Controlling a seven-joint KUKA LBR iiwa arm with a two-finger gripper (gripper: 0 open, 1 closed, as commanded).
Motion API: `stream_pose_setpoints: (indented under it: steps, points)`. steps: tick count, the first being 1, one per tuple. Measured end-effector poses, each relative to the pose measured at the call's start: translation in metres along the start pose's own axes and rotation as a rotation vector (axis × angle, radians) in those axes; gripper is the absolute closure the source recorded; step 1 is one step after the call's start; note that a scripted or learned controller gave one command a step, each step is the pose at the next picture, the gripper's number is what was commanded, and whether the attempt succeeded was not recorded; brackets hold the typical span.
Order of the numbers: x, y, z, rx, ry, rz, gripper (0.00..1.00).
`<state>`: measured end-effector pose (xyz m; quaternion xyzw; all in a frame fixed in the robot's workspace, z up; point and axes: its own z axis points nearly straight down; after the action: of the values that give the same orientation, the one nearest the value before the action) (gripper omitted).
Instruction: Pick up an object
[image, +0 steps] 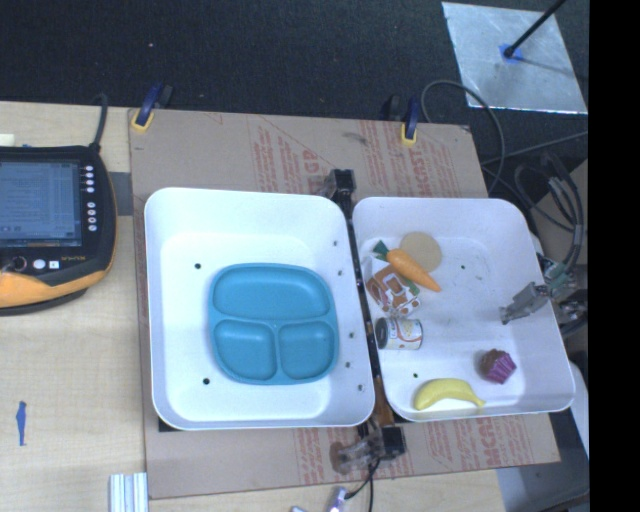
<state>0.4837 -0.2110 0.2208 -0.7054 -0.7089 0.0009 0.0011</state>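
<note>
The right bin (470, 215) holds several small objects. An orange carrot (413, 270) lies near a tan round disc (422, 248), with a small orange-and-white carton (392, 291) just below it. Under the carton a small can (403, 333) lies on its side. A yellow banana (446, 396) rests at the bin's front wall, and a purple piece (498, 366) sits to its right. My gripper (524, 302) is low over the right side of this bin, above the purple piece and apart from every object, with nothing seen in it.
The left bin (175, 300) holds a blue divided plate (272, 322). A tablet-like pendant (50, 215) lies on the bench at far left. Cables (555, 200) run past the right bin's far right corner.
</note>
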Motion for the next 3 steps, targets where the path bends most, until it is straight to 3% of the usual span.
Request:
stream_pose_setpoints:
  steps: [1,2,3]
  points:
    - [0.013,-0.008,0.13,0.002,0.001,-0.001,0.0]
    - [0.016,0.051,0.129,0.0,0.0,-0.001,0.0]
    - [0.009,-0.003,0.129,0.001,-0.001,-0.001,0.0]
